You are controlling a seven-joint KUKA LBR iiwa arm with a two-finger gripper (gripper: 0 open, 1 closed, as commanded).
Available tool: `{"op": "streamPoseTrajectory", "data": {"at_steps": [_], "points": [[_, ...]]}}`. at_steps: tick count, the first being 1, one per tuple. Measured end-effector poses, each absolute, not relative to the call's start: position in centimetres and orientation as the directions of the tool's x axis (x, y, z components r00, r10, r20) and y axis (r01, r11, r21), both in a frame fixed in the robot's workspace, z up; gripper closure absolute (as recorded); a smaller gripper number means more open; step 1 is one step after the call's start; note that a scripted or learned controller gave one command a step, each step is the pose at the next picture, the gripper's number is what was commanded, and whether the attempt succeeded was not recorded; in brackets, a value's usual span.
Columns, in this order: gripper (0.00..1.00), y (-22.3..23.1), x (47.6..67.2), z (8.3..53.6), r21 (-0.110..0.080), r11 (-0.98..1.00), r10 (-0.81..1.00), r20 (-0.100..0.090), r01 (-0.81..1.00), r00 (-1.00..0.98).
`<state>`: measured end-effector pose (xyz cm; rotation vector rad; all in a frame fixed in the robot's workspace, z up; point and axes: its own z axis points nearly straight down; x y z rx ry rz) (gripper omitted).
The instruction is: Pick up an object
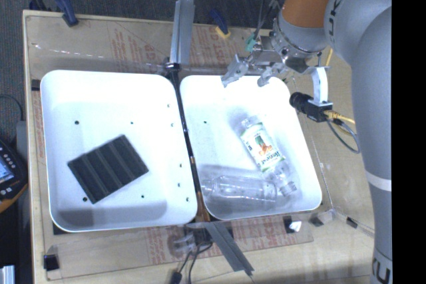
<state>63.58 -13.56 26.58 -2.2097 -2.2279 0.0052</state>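
Note:
My gripper [251, 74] hovers over the far edge of the right bin [200, 143], its two fingers spread apart with nothing between them. Below it in that bin lies a small clear bottle [263, 147] with a white, orange and green label, tilted toward the near right. A larger clear plastic bottle [239, 188] lies on its side along the bin's near wall, touching the small one. A black ribbed flat pad [108, 167] rests in the left bin [60, 103], toward its near left.
A metal bar [181, 30] stands upright at the back between the bins. Blue clamps [66, 10] grip the bench's far edge. A small black camera with cable [307, 106] hangs beside the wrist. The grey arm [363, 76] fills the right side.

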Motion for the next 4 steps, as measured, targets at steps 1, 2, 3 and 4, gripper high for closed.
{"op": "streamPoseTrajectory", "data": {"at_steps": [1, 2, 3, 4], "points": [[0.0, -21.1, 59.3, 16.0, -0.005, -0.157, 0.988, -0.001, 0.988, 0.157], [0.0, -20.3, 55.3, 16.4, -0.004, -0.106, 0.994, 0.0, 0.994, 0.106], [0.0, -20.7, 56.2, 14.8, 0.003, 0.002, 1.0, -0.002, 1.0, -0.002], [0.0, -20.9, 57.3, 9.4, 0.003, 0.078, 0.997, -0.001, 0.997, -0.078]]}}
